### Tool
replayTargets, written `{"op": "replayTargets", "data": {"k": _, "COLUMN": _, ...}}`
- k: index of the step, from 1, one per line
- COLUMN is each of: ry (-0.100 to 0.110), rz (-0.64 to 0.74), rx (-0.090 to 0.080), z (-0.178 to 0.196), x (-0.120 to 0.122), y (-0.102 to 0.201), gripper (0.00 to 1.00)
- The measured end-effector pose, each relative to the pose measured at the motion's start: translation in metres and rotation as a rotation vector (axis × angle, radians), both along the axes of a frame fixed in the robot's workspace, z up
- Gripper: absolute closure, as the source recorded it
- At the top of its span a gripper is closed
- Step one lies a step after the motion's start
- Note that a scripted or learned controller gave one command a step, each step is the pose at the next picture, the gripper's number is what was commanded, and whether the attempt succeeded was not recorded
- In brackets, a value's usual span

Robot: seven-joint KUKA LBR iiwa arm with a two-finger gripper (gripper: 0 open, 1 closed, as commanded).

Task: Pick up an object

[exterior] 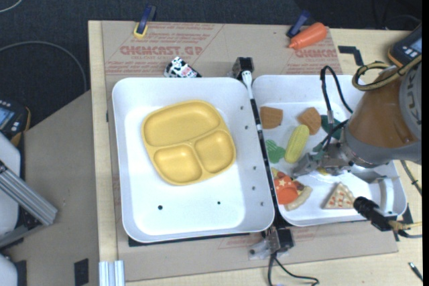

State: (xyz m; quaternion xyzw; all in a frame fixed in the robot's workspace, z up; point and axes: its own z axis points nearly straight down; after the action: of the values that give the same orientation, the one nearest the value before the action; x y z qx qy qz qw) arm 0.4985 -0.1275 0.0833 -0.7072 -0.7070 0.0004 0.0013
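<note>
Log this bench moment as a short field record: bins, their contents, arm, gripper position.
left bin: holds a yellow divided plate with three compartments
right bin: holds toy food, namely corn cob, green piece, two brown pieces, pizza slice, red piece
arm: reaches in from the right, over the right bin
gripper: low in the right bin, just below the corn cob
grip: cannot tell if anything is held
outside bins: orange clamp on the bench's far edge
</note>
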Motion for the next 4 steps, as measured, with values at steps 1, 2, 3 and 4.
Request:
{"op": "replayTargets", "data": {"k": 1, "ry": -0.009, "rz": -0.003, "rx": -0.006, "z": 0.014, "x": 0.002, "y": -0.002, "gripper": 1.0}}
{"op": "replayTargets", "data": {"k": 2, "ry": -0.009, "rz": 0.001, "rx": -0.004, "z": 0.076, "x": 0.004, "y": -0.008, "gripper": 1.0}}
{"op": "replayTargets", "data": {"k": 3, "ry": -0.009, "rz": 0.001, "rx": -0.004, "z": 0.12, "x": 0.007, "y": -0.013, "gripper": 1.0}}
{"op": "replayTargets", "data": {"k": 4, "ry": -0.007, "rz": 0.002, "rx": -0.003, "z": 0.143, "x": 0.008, "y": -0.013, "gripper": 1.0}}
